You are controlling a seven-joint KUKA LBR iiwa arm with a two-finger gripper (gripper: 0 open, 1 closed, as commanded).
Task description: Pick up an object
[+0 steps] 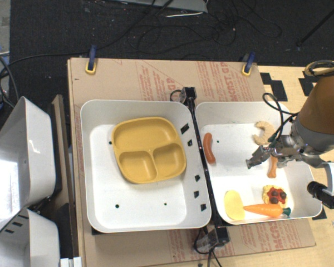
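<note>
The claw [265, 156] hangs over the right bin [234, 118] — fingers' state indiscernible — beside a slim orange stick [272, 168].

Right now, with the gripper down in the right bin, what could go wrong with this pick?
The gripper sits between several small items: a tan curled piece just above it and a small orange stick beside it. It may nudge one aside or close on the wrong one. The carrot, the yellow disc and the pizza-like piece crowd the right bin's near wall, so a grasp there may snag two items.
</note>
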